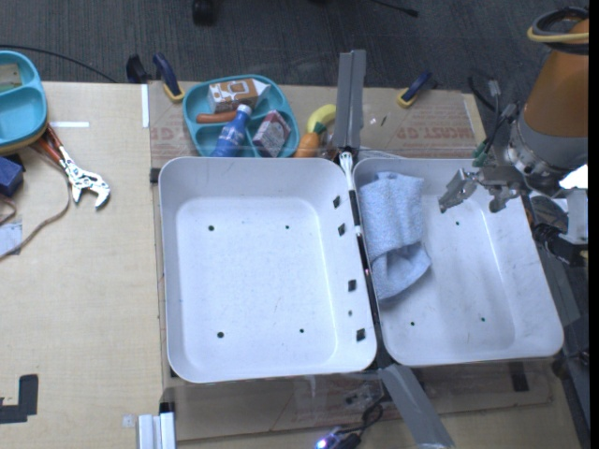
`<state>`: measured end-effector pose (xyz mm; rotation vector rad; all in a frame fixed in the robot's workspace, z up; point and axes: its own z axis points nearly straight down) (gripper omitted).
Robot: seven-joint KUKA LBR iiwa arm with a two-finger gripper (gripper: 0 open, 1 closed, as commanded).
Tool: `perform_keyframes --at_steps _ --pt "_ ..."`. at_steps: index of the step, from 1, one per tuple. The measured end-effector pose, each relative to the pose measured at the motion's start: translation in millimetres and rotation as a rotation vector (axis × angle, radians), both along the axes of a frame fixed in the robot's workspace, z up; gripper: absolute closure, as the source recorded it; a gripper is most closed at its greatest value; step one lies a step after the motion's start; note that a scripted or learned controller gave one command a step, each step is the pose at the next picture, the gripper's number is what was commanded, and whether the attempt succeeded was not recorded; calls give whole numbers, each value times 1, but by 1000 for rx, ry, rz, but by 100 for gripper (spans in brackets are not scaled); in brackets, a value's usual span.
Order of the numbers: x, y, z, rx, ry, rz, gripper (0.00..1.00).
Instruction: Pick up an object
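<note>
Items on my table [84,288], left to right. Far left edge: a blue tray [17,101], cut off by the frame, with a small dark blue block [7,173] just below it. Beside these: a wrench [82,181], lying flat on the wood, jaw end toward the bins. Lower left corner: a black mark [23,393] on the tabletop. Back edge, centre-left: a blue divided dish [241,117] holding a small box [234,92], a blue bottle [230,131], a red piece and a dark packet [270,135]; just right of the dish, an orange piece [309,144] and a yellow one [321,118]; blue-and-yellow clamps [167,76] grip the table's back edge. Left bin [257,358]: white, shallow, nothing but small dark dots on its floor. Between the bins: a grey upright post [351,96] and a row of black clips. Right bin [524,344]: white, shallow, holding one cloth [394,234], pale blue, crumpled, lying against the bin's left wall and running from the back corner toward the middle. Above the right bin's back right part: my end effector [475,193], well apart from the cloth, nothing between its fingers [453,195], which stand spread wide. Behind it, at the right edge: my grey arm with its orange band [560,78].
</note>
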<state>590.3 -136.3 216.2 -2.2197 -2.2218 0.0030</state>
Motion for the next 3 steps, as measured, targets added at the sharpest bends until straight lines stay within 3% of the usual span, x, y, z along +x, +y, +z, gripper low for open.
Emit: perform_keyframes --at_steps 1,2,3 --pt "59 20 -15 -1 0 -120 0" --pt "43 22 -99 0 -1 127 0" --pt "-7 27 -122 0 -5 121 0"
